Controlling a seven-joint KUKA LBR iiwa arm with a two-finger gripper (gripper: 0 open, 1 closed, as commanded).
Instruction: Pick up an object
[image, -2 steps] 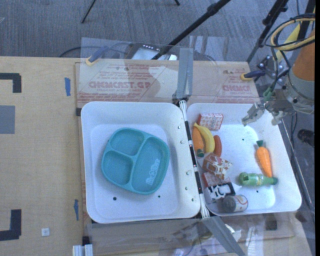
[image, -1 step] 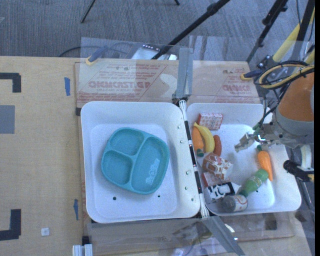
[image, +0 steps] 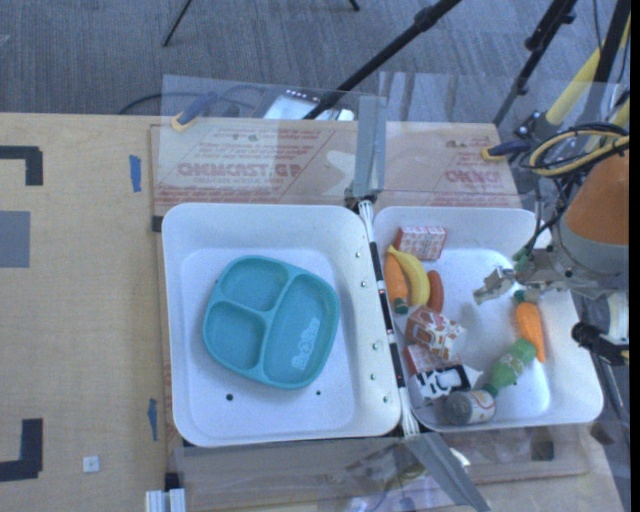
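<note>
Jaws: two pale fingers are seen parted on the gripper (image: 503, 282), with nothing between them; white bin floor shows in the gap, so no object is held.
Left bin (image: 185, 250): a teal divided plate (image: 271, 320) is carried at its middle; nothing else is noted there.
Right bin (image: 575, 395): all the loose items are held here, and the gripper is poised over its upper middle.
Arm (image: 598, 215): it is brought in from 3 o'clock, with the orange band seen above the wrist.
Banana (image: 412, 276): it is laid at 9 o'clock of the gripper, near the divider, with a red box (image: 421, 241) at 11 o'clock of the gripper.
Carrot (image: 530, 329): it is placed at 5 o'clock of the gripper, close by and apart from the fingers.
Green bottle (image: 509, 367): it is found at 6 o'clock of the gripper, with a grey can (image: 468, 407) and a black-and-white carton (image: 441, 381) beyond at 7 o'clock.
Snack packet (image: 434, 333): it is set at 8 o'clock of the gripper.
Step in hand: the approach is judged to be under way; no grasp is made yet.
Next move: a shift toward 5 o'clock and a descent are called for, with the fingers set across the carrot's narrow width before closing.
</note>
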